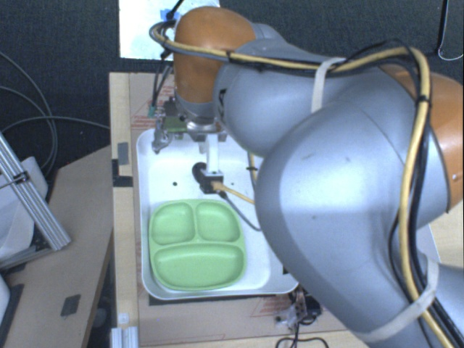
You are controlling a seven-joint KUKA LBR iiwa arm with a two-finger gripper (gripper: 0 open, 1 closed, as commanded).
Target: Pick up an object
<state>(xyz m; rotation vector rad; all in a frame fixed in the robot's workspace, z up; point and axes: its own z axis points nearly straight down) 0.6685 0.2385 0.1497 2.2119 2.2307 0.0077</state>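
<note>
A light green divided plate with three compartments lies flat in the near half of the left white bin. My gripper hangs over the far end of that bin, under the orange wrist band, well beyond the plate and apart from it. Nothing shows between the gripper and the bin floor. The big grey arm covers the right side of the scene and hides the right bin.
The bare white floor of the left bin lies between gripper and plate. A wooden bench edge runs along the bin's left. Metal rails stand at far left.
</note>
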